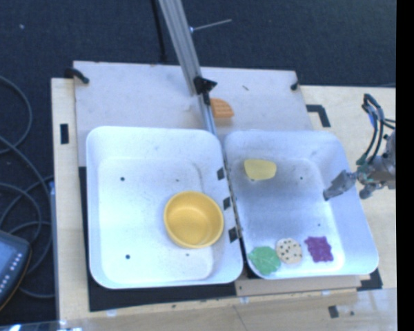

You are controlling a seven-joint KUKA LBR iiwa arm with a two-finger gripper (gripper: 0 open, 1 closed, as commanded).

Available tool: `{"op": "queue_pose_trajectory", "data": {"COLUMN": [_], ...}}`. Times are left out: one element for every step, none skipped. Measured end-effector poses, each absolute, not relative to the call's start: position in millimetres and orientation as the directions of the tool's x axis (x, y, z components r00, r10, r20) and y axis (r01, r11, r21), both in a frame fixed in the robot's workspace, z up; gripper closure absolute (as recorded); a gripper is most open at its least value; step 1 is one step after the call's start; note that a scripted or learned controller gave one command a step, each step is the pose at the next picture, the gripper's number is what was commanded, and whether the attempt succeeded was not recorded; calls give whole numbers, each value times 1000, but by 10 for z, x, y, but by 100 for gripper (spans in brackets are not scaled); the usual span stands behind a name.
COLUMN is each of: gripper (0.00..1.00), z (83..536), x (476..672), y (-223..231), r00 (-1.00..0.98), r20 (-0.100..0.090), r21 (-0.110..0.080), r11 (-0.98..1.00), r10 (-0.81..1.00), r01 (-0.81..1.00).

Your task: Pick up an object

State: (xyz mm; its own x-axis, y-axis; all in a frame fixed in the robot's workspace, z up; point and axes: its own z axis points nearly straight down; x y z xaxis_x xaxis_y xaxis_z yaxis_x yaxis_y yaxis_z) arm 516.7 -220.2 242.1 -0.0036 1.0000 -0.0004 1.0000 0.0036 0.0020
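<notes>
- Far left: a dark tablet [0,267] lies at the picture's edge, off the bench, with black cables [14,185] looping over the dark floor above it.
- Left bin [107,157]: a yellow bowl [193,218] sits upright, open side up, toward the bin's right wall and lower half.
- Centre, behind the bins: a slanted metal rail [183,43] runs down to the seam between the two bins; an orange object [222,109] lies on the board just beside its lower end.
- Right bin [290,147]: a pale yellow piece [259,169] rests near the upper left corner. Along the near wall, in a row, lie a green piece [264,259], a round speckled cookie [288,251] and a purple piece [319,248]; green and cookie touch, purple is just beside them.
- Right edge: my gripper [345,183] hangs over the right bin's right rim, well apart from every piece. I cannot tell how it is set; nothing shows in it.
</notes>
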Motion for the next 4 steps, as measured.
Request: {"op": "queue_pose_trajectory", "data": {"gripper": [0,0,0,0], "z": [2422,1814,1180,1008], "x": [5168,5203,5182,5186], "y": [-2202,-2156,-2181,-2196], "r00": [-3,0,1,3], "r20": [0,0,0,-3], "r21": [2,-4,-5,1], "r11": [3,0,-1,-3], "r10": [1000,1000,1000,1000], "r01": [1000,1000,1000,1000]}}
